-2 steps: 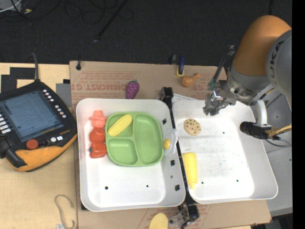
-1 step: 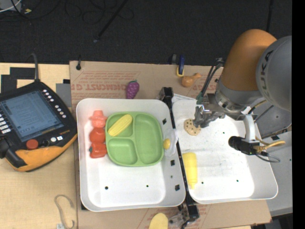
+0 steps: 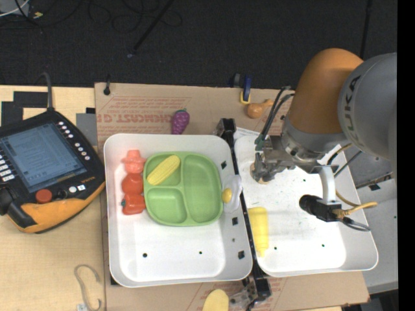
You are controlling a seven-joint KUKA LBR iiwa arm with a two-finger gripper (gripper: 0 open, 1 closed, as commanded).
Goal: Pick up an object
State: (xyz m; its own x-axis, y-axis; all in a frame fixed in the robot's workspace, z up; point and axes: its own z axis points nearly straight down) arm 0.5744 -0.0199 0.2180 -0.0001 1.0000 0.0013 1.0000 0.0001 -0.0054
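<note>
Approach step, prob. Gripper low over right bin, near its upper left corner; finger state: can't tell. Nearest pickable obj: yellow corn, lying by bin's left wall, apart from gripper. Next: shift toward corn, descend, close.

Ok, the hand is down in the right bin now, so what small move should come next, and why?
Probably shift the hand toward the yellow corn piece lying near the right bin's left wall. The hand sits at the bin's upper left corner, with nothing seen between its fingers, and the corn looks like the nearest loose object, just below it in the camera view.
</note>
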